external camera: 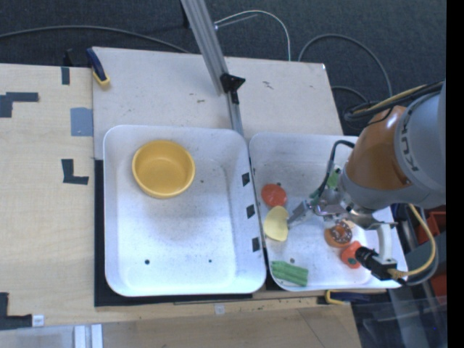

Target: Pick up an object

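Fingers (299, 211) reach toward the pale yellow piece (276, 224) in the right bin (290, 147), tips just beside it; whether they are spread or pinching I cannot tell. Nothing looks lifted yet, so the pick remains. That bin holds 5 objects; the left bin (181, 267) holds 1 yellow bowl (163, 167).

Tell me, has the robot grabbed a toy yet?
Not yet, as far as I can see. The gripper has reached into the right bin, right beside the pale yellow piece, but nothing is lifted. The red piece and green piece lie untouched. Grabbing and lifting are left.
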You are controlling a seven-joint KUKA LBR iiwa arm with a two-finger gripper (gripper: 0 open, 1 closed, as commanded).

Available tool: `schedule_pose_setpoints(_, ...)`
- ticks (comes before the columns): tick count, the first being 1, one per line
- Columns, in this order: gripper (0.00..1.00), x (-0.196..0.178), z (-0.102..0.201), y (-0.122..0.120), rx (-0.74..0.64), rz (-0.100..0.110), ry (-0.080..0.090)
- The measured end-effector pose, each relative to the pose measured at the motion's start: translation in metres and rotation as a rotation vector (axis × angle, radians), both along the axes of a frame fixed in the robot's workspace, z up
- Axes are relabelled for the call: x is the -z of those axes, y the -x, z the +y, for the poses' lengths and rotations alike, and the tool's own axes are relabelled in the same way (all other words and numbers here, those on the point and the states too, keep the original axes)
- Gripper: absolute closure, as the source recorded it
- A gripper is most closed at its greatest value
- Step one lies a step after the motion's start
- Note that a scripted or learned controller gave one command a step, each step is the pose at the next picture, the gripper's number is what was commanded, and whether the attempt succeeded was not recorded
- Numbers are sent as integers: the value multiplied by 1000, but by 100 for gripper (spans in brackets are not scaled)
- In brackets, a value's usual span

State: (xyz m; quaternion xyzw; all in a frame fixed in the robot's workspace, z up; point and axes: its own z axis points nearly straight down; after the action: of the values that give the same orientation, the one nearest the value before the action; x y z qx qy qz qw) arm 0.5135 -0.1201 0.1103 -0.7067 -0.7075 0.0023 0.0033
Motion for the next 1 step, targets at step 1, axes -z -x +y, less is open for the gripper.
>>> schedule_pose_setpoints(1,0,20,0,-1,0,-11,3)
